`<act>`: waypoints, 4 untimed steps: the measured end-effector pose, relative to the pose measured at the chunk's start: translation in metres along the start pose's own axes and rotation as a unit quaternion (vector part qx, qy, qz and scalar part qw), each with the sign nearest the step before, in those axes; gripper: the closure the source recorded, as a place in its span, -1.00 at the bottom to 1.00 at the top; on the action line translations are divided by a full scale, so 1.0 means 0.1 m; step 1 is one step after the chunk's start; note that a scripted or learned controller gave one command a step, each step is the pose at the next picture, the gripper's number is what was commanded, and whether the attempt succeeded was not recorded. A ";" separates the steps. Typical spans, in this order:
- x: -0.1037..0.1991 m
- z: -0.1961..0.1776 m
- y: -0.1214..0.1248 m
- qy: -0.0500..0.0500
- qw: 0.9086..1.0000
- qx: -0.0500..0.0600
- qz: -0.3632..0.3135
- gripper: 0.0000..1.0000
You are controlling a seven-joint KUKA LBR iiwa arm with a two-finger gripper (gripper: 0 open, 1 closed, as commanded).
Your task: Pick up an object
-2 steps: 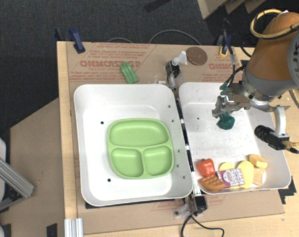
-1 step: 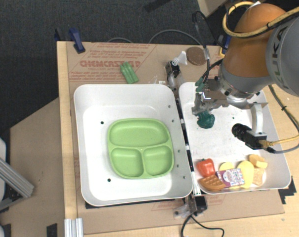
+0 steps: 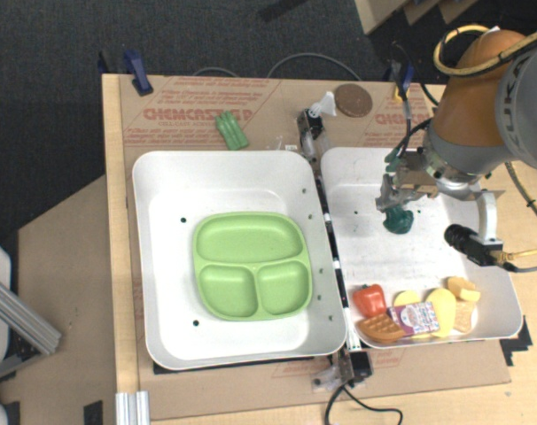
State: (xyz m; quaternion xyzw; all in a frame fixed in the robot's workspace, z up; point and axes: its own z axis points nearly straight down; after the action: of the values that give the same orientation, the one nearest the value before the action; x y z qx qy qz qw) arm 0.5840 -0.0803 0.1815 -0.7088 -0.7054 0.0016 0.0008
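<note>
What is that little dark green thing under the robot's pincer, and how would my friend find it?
Look in the right white bin, the one with the toy food. Near its far end, just below the pincer, sits a small dark teal-green object, too small to name. It lies alone, away from the red, yellow and brown food pile at the near end.

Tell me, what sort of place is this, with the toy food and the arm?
Probably a robotics lab test bench, not a kitchen. A grey arm with an orange band reaches over two shallow white plastic bins on a cardboard-covered bench, cables trail around, and the small plastic toy food pieces are practice objects.
</note>
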 end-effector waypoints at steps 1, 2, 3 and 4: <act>-0.65 0.03 0.26 -0.001 1.000 -0.004 -0.001 1.00; -1.46 -0.07 0.55 -0.002 1.000 -0.005 -0.001 1.00; -0.73 -0.19 0.72 0.000 1.000 -0.003 -0.005 1.00; -0.77 -0.18 0.70 0.000 1.000 -0.002 -0.003 -1.00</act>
State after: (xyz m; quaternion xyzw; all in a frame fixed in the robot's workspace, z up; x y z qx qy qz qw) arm 0.6540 -0.1576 0.1997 -0.7068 -0.7074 0.0000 -0.0010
